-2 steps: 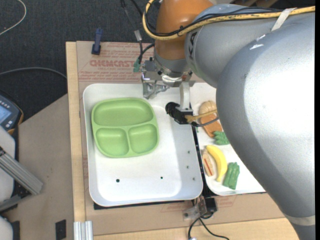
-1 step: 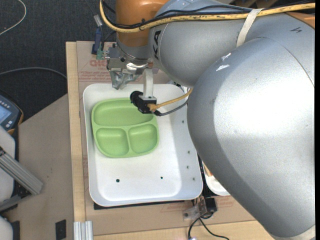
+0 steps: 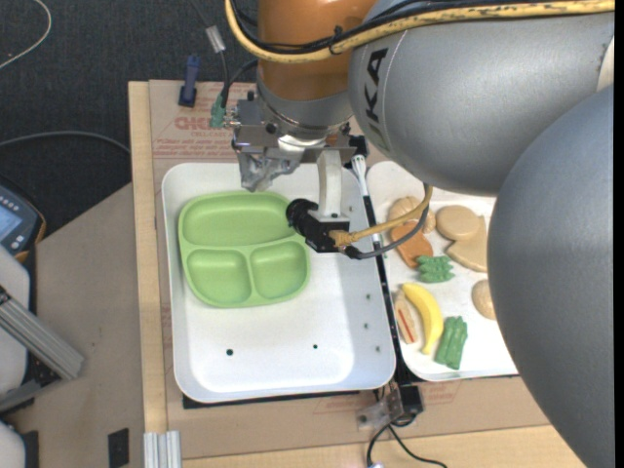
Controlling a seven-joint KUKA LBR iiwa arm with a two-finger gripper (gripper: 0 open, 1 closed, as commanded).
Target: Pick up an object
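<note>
Green tray (image 3: 244, 249) lies just below the tool (image 3: 292, 178).

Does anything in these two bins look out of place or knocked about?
Nothing looks spilled or broken. The green divided tray sits slightly askew in the left bin, turned a little against the bin's edges. In the right bin the banana and other toy foods lie loosely scattered, as expected. The hand is above the tray's far edge.
</note>
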